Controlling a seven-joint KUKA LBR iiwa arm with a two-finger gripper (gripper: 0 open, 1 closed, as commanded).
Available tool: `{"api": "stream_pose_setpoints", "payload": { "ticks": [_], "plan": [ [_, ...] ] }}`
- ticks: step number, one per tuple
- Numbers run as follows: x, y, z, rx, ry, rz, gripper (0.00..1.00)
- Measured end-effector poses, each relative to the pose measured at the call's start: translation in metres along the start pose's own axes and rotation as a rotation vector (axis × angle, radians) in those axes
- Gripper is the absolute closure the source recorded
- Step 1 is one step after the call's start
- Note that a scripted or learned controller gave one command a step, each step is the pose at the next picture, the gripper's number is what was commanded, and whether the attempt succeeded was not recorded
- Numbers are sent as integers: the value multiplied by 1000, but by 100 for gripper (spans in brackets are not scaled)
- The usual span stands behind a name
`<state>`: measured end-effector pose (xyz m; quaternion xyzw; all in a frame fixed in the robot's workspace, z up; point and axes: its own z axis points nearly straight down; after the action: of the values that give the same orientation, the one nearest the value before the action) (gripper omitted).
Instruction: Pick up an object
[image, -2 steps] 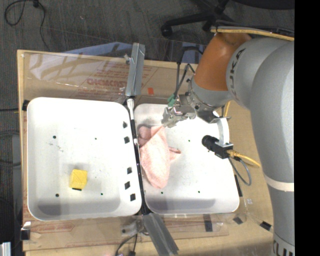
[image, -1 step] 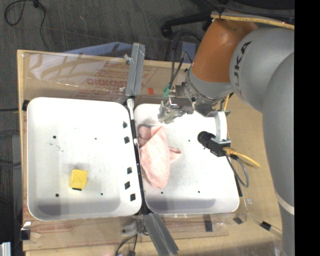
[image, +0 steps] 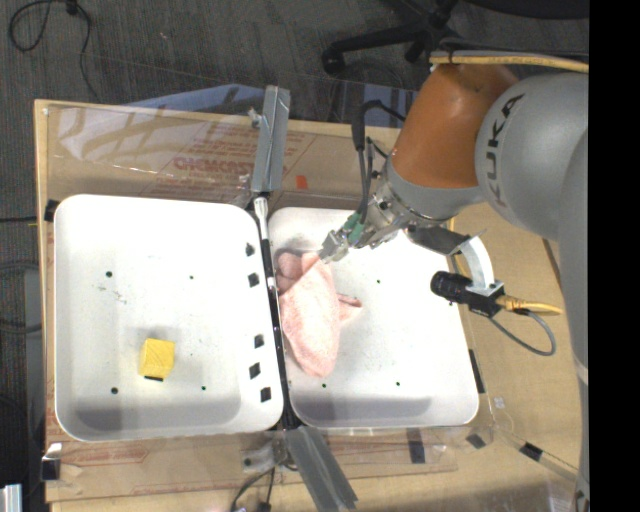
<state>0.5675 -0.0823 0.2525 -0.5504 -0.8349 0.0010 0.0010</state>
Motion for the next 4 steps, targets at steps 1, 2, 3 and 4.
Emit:
{"api": "stream_pose_setpoints", "payload": {
  "ticks": [1, 2, 3, 4],
  "plan": [
    [-48, 24, -26, -4, -4, -243, 100],
    [-79, 2, -96, -4, -5, -559, 100],
    [-96, -19, 22, -2, -2, -1076, 100],
    [-82, -6, 154, -2, -1, -1478, 100]
  ]
}}
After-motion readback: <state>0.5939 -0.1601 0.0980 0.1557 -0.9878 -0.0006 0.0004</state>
